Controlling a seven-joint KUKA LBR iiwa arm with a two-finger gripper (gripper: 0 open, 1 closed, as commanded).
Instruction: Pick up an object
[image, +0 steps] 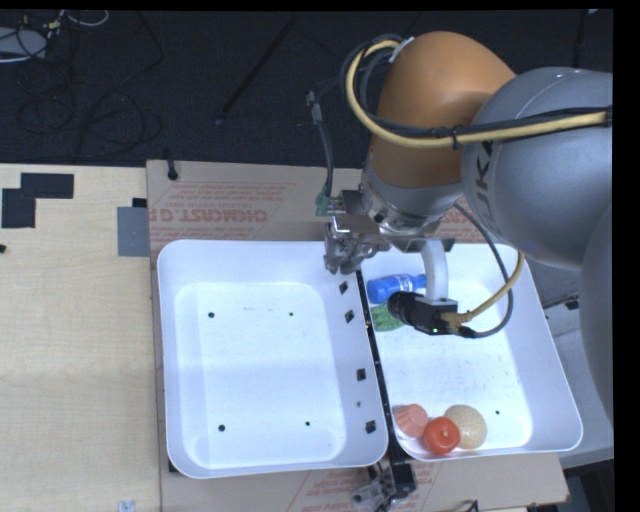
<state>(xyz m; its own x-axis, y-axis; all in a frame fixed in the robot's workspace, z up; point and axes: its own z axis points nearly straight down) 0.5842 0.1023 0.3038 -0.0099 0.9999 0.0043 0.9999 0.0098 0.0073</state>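
STEP: reach, gripper (345, 258) hanging over the bins' divider | JAWS: can't tell | TARGET: blue object (392, 287) just right of them, apparently ungrasped | NEXT: shift right, descend, close.

A blue object (392, 287) lies in the right bin (545, 380), near its far left corner, partly hidden by the arm's hardware. A green object (383, 318) sits just beside it, on the near side, against the bin's left wall. In the near left corner of the same bin three rounded pieces cluster together: a pale pink one (409, 418), a red one (441, 435) and a tan one (467, 424), each touching its neighbour.
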